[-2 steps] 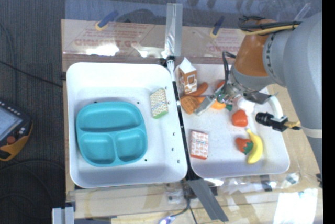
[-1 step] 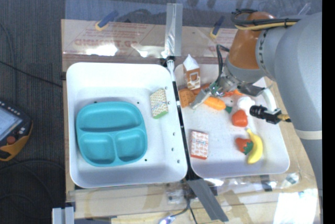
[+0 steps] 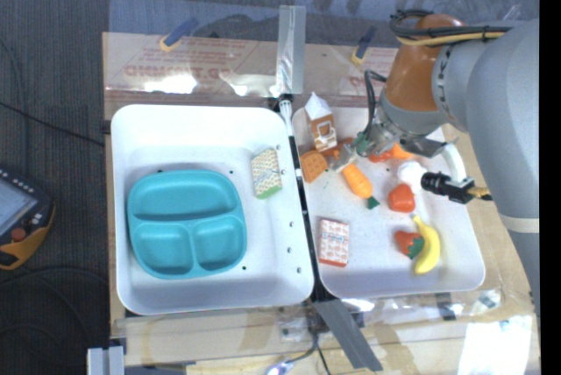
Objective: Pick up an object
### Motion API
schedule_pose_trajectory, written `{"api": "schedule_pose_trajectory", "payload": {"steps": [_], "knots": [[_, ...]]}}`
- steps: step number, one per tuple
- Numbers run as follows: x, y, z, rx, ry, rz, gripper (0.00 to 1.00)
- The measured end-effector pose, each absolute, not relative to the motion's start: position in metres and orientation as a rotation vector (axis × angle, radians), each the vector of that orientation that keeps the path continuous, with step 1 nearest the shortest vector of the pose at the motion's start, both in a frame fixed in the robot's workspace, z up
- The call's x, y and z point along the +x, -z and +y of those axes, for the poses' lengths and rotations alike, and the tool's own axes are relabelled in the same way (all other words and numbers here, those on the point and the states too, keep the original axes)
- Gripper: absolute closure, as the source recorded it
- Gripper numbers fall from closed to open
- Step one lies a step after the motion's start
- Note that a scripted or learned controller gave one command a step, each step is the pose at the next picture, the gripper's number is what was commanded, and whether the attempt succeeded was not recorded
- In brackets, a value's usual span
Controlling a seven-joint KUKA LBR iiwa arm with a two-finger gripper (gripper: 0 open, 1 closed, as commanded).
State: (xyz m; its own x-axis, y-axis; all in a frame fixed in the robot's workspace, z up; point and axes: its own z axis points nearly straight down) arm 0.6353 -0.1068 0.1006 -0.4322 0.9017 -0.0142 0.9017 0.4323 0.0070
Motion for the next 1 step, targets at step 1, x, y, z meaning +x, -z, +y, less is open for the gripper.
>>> {"api": "schedule_pose_trajectory", "payload": {"steps": [1], "knots": [[0.6641, -0.1843, -0.0332, 1.753, 0.004, 2.604, 1.00]]}}
